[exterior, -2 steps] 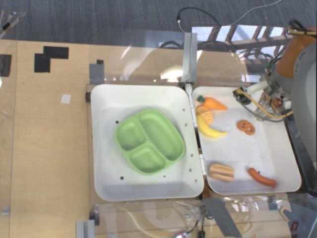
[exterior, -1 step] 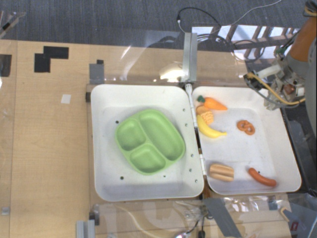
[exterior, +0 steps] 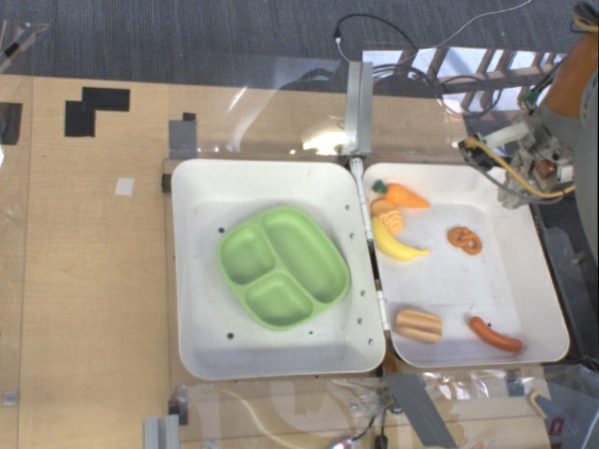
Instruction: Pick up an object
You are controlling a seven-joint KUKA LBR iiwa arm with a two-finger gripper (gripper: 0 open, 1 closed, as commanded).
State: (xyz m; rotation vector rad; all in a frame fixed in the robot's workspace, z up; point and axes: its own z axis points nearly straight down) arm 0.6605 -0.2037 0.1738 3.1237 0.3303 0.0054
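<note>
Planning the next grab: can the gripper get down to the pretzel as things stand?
Probably yes: the pretzel lies alone on bare bin floor, apart from the banana, and the gripper hangs just above that bin's far right corner.

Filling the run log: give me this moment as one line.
arm: at right bin's far right corner | right bin: carrot, banana, pretzel, hot dog, sausage | left bin: green divided plate | nothing lifted
</note>
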